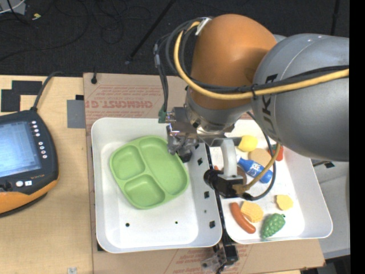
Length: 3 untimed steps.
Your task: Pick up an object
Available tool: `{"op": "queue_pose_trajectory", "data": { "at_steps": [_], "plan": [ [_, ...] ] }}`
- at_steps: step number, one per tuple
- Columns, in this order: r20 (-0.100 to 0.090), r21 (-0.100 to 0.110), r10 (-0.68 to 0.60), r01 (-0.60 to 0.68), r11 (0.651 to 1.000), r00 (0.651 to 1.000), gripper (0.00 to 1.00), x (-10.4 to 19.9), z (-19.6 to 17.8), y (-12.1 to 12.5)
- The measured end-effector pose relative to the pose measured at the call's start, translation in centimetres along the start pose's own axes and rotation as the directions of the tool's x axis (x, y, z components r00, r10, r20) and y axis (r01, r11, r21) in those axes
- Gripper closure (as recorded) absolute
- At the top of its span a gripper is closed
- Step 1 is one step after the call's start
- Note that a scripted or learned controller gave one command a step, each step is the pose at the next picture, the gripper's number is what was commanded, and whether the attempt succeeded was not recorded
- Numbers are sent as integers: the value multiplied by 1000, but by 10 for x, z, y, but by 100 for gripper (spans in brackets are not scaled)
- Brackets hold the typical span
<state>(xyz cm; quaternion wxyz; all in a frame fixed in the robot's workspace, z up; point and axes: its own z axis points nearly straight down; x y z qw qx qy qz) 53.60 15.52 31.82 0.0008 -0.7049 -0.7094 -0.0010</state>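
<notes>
Pincer [181, 147] hangs low over the left bin [108, 233], at the far right edge of the green plate [149, 172], close to the wall shared by the two bins; its dark metal tip is seen from above, and whether it is spread or pressed together cannot be told. Nothing is visibly pinched. Above it the arm [268, 90] bends in from the right, its rounded orange band swelling over the wrist and its smooth grey shell covering the far right bin [319, 210]. Yellow and black cables loop around the wrist.

The plate is smooth moulded plastic, roughly rounded-square, with three compartments, lying tilted in the middle of the left bin. In the right bin lie toy foods: a yellow rounded piece [247, 143] near the far side, a blue and white bottle-like piece [254, 168] beside it, a red sausage [242, 217], an orange block [252, 211], a small yellow piece [284, 201] and a knobbly green bunch [272, 225] by the near edge.

A tablet-like pendant [23, 161] rests at the surface's left edge.
</notes>
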Motion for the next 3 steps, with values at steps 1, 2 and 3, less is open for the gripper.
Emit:
{"op": "queue_pose_trajectory", "data": {
  "at_steps": [1, 2, 3],
  "plan": [
    [4, 7, 11, -11, 1000, 1000, 100, -23, 2, -48],
    [4, 9, 13, -13, 1000, 1000, 100, -24, -7, -45],
    [2, -6, 9, -9, 1000, 1000, 100, -79, -101, -61]
  ]
}}
